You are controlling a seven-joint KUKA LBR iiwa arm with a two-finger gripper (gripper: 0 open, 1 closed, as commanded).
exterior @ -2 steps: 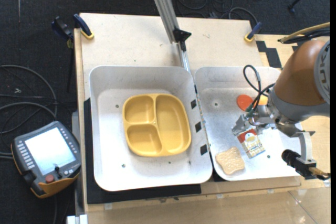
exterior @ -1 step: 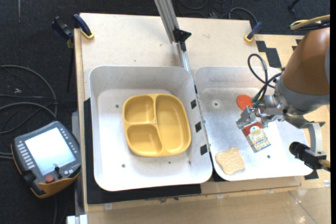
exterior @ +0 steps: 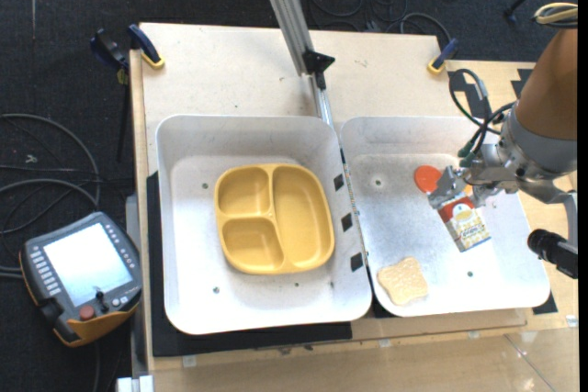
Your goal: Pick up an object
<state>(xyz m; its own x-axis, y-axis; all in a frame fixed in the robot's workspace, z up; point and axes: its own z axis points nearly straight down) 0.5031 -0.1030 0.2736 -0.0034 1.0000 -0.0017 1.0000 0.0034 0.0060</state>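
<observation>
Gripper (exterior: 452, 190) sits low in the right bin (exterior: 514, 285), over the upper middle of its floor. Finger state: can't tell, the metal head and cables blur together from this angle. It's right at the orange-red round object (exterior: 425, 177) on its left and the top end of the small carton (exterior: 466, 223) below it. Contact with either is unclear; nothing visibly clamped.

Carton lies flat, tilted, red top end tucked under the gripper head, label too small to read. Round object is partly hidden by the gripper on its right side, so its full shape is unclear. Slice of toast (exterior: 403, 281) lies flat near the bin's lower left corner, well apart from the gripper.

Left bin (exterior: 184, 225) holds a yellow divided plate (exterior: 274, 218), three compartments, lying flat around the middle.

Arm (exterior: 551, 96) comes in from the right, orange band cut off by the frame edge. Teach pendant (exterior: 78, 275) sits off the bench at lower left.
</observation>
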